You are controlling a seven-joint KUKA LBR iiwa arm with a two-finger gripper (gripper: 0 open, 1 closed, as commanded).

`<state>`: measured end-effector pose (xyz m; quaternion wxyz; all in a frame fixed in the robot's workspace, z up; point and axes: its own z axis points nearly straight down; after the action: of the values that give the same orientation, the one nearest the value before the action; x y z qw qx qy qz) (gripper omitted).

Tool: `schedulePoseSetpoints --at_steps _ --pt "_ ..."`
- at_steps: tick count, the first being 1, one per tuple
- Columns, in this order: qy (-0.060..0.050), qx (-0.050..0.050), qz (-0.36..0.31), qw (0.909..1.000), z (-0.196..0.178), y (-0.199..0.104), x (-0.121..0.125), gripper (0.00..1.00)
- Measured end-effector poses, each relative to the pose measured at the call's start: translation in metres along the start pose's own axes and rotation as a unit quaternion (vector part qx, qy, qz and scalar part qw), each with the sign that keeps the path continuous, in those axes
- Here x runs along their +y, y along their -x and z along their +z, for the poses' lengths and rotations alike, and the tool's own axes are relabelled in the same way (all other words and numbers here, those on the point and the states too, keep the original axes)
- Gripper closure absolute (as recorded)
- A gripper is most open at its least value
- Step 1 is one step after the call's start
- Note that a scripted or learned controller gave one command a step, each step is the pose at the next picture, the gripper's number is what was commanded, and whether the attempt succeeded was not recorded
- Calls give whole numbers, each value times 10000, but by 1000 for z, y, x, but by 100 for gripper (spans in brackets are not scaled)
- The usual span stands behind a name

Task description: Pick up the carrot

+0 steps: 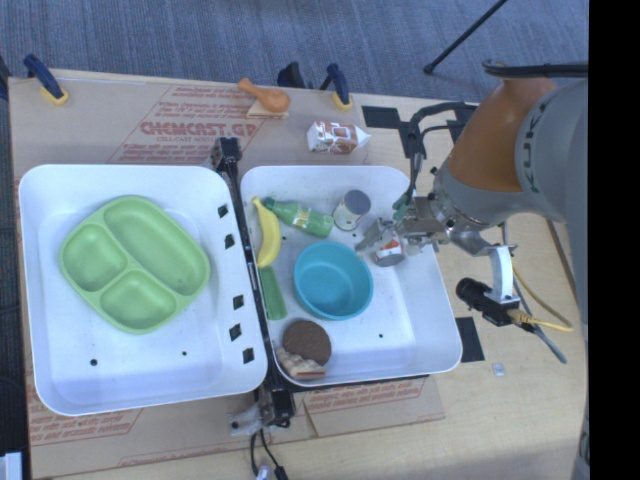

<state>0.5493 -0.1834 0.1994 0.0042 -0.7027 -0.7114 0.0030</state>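
My gripper (385, 243) hangs low over the right bin (430, 308), between the blue bowl (333, 280) and the bin's right wall, just below a small grey can (352, 206). A small pale object with a red spot sits right at the gripper's tip; whether it is gripped is unclear. An orange, carrot-coloured thing (265, 95) lies on the bench behind the bins, far from the gripper. I cannot tell whether it is the carrot.
The right bin also holds a green bottle (300, 218), a banana (268, 233), a green stick (272, 290) and a brown round cookie-like item (305, 346). A green divided plate (135, 261) lies in the left bin (40, 348). A small white carton (333, 137) lies behind the right bin.
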Motion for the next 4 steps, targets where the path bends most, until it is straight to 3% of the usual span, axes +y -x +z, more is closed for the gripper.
schedulePoseSetpoints --at_steps 1,2,3,4 --pt "38 4 190 9998 107 -74 -21 0" --pt "37 -28 -833 9965 67 -19 69 0" --pt "7 -9 -1753 9845 50 19 14 0" --pt "12 -12 -1727 9850 106 -35 58 0"
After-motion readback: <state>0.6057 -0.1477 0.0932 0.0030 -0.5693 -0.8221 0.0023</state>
